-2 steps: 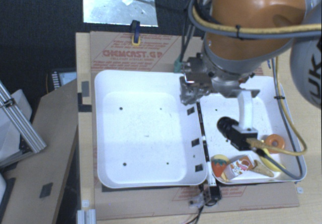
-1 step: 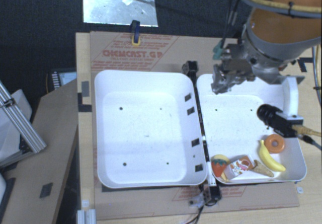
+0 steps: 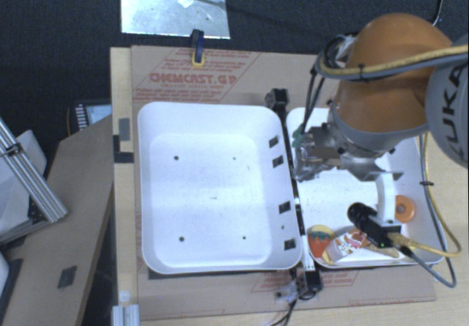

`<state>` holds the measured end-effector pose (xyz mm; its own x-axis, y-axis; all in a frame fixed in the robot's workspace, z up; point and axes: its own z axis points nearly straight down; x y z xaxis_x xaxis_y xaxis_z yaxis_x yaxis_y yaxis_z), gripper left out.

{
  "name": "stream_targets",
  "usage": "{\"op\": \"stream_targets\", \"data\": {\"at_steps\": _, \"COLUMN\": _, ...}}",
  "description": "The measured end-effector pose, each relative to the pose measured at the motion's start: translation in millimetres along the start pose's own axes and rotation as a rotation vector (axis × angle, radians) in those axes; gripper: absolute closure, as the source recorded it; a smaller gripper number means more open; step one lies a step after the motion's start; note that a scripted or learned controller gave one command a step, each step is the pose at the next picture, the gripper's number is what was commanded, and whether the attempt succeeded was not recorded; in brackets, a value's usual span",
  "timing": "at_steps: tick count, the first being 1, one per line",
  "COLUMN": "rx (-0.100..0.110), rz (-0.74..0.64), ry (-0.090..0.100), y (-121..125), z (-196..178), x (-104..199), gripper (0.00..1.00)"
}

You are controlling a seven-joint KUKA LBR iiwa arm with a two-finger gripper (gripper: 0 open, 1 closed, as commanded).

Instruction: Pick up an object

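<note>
The gripper [image 3: 309,152] hangs over the right bin [image 3: 330,196], close to its left rim and toward its far half. The grey housing hides its tip, so I cannot tell whether it is open, closed or on anything.

The task's things lie in the right bin's near part. A red, orange and white packet [image 3: 335,242] sits in the near left corner, against the near rim. A small orange disc [image 3: 404,208] lies toward the right side, well apart from the packet. Both are well apart from the gripper, with bare white bin floor between it and the packet.

The left rim of the right bin runs touching or just beside the left bin [image 3: 212,185], so the gripper has little room on that side. More room lies toward the right bin's middle and near rim.

The arm [image 3: 388,75] reaches in from beyond the right bin's right rim. Its orange band bulks over the bin's far right part, and the wrist bends down and leftward to the gripper.
</note>
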<state>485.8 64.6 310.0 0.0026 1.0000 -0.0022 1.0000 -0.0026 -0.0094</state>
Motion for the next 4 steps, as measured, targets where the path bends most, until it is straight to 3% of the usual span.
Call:
{"op": "stream_targets", "data": {"at_steps": 2, "rx": -0.012, "rz": -0.001, "ry": 0.002, "y": 1.9, "z": 10.7, "x": -58.7, "gripper": 1.00}}
{"op": "stream_targets", "data": {"at_steps": 3, "rx": -0.018, "rz": 0.000, "ry": 0.001, "y": 1.2, "z": -50.9, "x": -90.2, "gripper": 1.00}}
{"op": "stream_targets", "data": {"at_steps": 4, "rx": 0.004, "rz": 0.005, "ry": 0.001, "y": -1.0, "z": 142.2, "x": -180.2, "gripper": 1.00}}
